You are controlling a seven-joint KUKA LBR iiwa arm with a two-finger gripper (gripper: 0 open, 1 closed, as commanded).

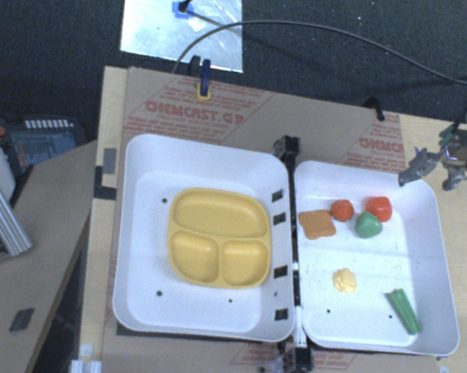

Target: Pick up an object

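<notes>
Camera view: two bins.
Gripper (435, 170): fingers spread, nothing between them, poised above right bin's (446, 275) far corner.
Candidates: red piece (379, 208), green stick (404, 310), well apart, reachable.

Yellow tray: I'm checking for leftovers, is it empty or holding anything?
Empty. All three compartments of the yellow tray show bare plastic; the toy foods lie in the right bin.

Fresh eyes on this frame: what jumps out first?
The yellow divided tray lying in the left bin grabs the eye first. Next comes the cluster of small items in the right bin: an orange piece, two red pieces and a green round piece near the back, a pale yellow lump in the middle, and a green stick toward the front. The claw hangs over that bin's back right corner, holding nothing.
</notes>
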